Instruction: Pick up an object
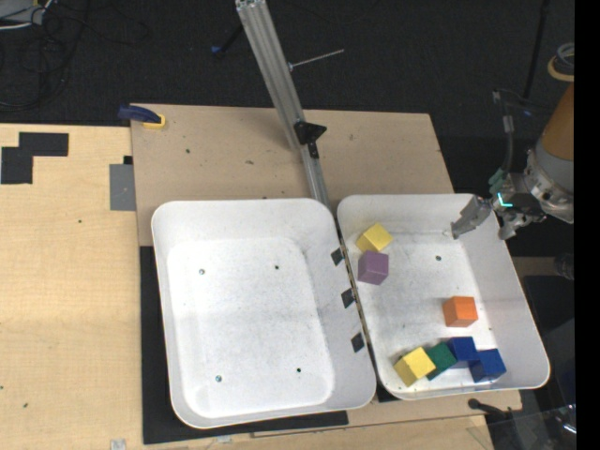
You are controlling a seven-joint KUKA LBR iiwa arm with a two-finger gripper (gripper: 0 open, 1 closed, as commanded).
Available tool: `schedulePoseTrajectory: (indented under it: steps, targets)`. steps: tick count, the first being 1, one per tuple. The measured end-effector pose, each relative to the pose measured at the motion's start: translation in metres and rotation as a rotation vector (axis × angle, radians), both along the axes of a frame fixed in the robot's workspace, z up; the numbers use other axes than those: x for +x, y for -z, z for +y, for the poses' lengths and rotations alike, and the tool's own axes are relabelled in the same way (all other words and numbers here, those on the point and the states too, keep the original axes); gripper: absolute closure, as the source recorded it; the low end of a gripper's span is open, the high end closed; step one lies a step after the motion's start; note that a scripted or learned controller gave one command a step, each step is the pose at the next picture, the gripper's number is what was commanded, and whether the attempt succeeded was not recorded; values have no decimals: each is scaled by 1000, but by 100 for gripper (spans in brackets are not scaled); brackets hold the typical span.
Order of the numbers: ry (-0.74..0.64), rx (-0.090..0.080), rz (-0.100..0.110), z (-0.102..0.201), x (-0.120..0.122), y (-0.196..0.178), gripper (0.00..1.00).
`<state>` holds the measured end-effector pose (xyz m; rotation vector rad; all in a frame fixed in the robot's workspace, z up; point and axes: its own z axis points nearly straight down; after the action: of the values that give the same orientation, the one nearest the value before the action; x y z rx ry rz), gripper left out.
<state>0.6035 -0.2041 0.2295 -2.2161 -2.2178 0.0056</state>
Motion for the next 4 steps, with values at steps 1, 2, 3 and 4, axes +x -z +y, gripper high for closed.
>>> schedulePoseTrajectory:
  steps: [1, 2, 3, 4]
  targets:
    - [-3, -2, -4, 0, 1, -2, 0]
    - [0, 1, 2, 3, 0, 63, 0]
    - [0, 0, 0, 3, 1, 106, 0]
    - [2, -1, -5, 5, 1, 140, 0]
